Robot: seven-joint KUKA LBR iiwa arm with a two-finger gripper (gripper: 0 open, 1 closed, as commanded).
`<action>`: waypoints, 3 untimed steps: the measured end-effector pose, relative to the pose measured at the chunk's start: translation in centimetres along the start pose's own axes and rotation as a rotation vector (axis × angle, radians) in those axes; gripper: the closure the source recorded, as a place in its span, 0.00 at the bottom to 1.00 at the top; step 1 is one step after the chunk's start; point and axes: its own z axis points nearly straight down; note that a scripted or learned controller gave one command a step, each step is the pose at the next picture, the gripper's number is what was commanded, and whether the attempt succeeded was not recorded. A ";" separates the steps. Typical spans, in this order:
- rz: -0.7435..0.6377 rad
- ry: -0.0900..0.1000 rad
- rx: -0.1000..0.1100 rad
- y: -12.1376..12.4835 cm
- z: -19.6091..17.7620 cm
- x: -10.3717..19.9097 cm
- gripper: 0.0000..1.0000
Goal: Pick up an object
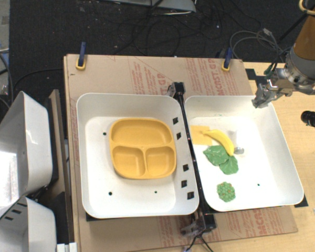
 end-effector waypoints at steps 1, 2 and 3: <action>-0.006 0.004 0.005 -0.1 0.6 6.3 1.00; -0.005 0.003 0.004 0.0 0.0 12.2 1.00; -0.006 0.003 0.006 0.3 1.4 17.8 1.00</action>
